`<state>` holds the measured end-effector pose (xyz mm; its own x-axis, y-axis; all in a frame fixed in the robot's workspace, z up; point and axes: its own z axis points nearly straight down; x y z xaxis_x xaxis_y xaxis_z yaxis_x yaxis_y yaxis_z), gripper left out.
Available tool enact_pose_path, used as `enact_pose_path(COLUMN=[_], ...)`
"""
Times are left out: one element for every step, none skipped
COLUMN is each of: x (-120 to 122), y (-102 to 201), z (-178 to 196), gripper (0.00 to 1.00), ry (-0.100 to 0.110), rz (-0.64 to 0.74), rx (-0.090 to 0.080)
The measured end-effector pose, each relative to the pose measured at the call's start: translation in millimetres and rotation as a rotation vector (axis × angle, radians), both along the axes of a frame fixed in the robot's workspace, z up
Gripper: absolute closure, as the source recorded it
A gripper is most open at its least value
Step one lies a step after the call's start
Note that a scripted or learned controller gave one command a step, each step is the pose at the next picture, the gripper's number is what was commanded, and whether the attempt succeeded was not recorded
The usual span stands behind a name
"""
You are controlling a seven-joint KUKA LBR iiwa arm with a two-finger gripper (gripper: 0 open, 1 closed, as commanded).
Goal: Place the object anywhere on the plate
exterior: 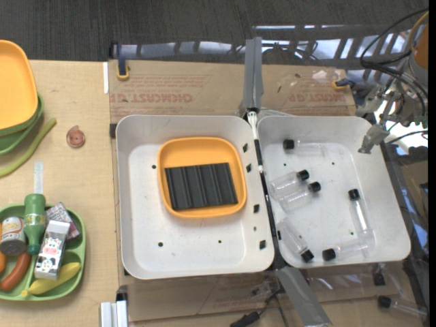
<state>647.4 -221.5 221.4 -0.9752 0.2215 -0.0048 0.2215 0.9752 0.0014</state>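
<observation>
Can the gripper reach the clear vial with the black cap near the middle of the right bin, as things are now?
Probably yes. The gripper hangs at the right bin's upper right corner, and the vial lies in the open, apart from the other vials, with nothing over it.

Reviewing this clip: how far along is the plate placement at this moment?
Done: nothing visibly; the orange plate in the left bin carries only a dark ribbed insert. In hand: nothing evident; the tool sits at the right bin's far right corner. Left: picking one of the clear black-capped vials and setting it on the plate.
</observation>
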Motion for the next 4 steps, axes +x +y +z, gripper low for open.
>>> enact_pose_path(x=[-2, 13, 13, 13], y=[0, 0, 0, 2], z=[-12, -23, -24, -26], gripper=[0.00, 0.00, 0.00, 0.00], ry=[0.001, -0.003, -0.004, -0.004], rz=[0.256, 0.584, 0.882, 1.206], rx=[-0.001, -0.003, -0.004, -0.005])
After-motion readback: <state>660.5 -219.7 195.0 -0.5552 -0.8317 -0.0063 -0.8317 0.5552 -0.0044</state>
